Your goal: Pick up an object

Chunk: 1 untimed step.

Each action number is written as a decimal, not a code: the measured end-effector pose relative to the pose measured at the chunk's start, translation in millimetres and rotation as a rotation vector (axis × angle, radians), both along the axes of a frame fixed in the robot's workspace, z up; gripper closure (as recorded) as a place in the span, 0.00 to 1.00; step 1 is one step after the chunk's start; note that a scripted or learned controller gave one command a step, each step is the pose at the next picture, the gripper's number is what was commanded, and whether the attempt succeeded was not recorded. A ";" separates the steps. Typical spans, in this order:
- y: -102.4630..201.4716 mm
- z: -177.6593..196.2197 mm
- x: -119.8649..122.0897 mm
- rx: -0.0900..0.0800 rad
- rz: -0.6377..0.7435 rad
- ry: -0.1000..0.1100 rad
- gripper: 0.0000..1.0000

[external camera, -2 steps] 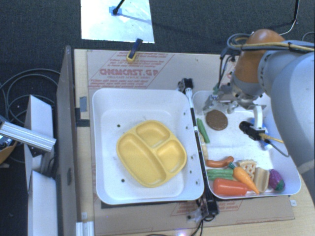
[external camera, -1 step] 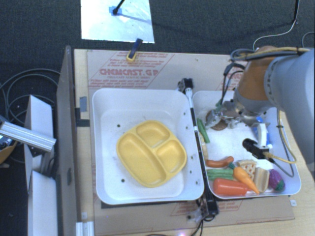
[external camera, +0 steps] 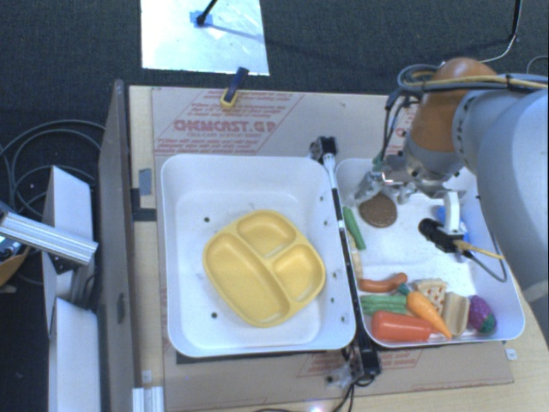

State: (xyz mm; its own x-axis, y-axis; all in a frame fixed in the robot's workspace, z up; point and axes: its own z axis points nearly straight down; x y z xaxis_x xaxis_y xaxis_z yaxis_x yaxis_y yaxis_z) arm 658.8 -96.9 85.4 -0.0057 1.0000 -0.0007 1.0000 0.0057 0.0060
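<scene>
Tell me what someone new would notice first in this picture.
The yellow tray, with its three compartments, sits in the left bin. The grey arm with its orange band reaches from the right, its tool just above a brown disc in the right bin. Bright toy food, including a carrot, crowds that bin's near edge.

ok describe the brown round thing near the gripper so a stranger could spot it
Start at the right white bin. Near its far left corner, just below the gripper, lies a flat brown disc. It is the one round, dull brown piece; the toy foods heaped at the near edge are orange, green and purple.
</scene>
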 end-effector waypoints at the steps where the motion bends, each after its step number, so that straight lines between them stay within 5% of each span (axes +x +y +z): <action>1: -17.9 -0.9 -26.6 0.000 -0.006 0.006 0.00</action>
